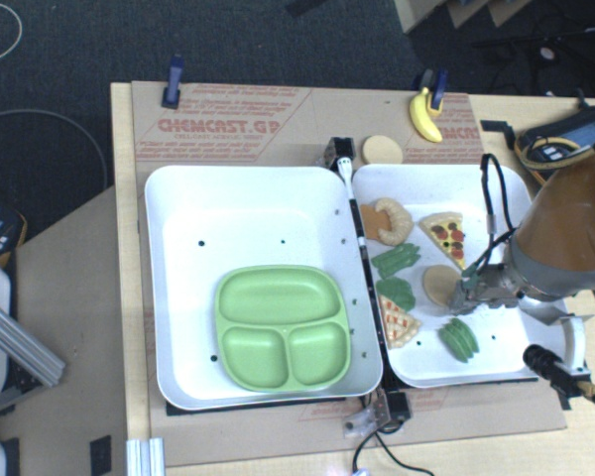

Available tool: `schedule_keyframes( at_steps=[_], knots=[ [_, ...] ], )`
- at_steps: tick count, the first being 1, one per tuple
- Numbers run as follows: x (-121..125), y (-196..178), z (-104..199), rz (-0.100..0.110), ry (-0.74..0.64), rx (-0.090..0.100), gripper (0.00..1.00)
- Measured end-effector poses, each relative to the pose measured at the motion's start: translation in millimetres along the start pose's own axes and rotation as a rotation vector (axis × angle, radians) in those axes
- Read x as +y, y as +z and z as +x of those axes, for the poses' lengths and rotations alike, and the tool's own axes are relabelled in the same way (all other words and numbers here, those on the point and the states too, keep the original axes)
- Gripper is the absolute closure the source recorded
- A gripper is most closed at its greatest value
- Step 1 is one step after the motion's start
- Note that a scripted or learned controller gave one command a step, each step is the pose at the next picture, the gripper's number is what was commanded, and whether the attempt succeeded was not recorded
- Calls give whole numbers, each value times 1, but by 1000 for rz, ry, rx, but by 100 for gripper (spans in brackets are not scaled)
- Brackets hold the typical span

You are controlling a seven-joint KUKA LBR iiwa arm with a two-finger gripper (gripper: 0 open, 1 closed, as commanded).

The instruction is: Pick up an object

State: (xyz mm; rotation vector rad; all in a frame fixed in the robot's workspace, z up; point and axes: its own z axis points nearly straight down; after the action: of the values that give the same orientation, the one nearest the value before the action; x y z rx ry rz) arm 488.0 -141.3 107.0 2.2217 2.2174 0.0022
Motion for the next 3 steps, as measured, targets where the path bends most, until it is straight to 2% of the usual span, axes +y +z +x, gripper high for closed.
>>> schedule_keyframes(
  at_steps=[1,2,3],
  knots=[
    [44,-83,79,-9,-13,3,100],
    [-5,-80,165,9,-11,6,100],
    [-8,-170,214,-7,-10,5,100]
  ],
)
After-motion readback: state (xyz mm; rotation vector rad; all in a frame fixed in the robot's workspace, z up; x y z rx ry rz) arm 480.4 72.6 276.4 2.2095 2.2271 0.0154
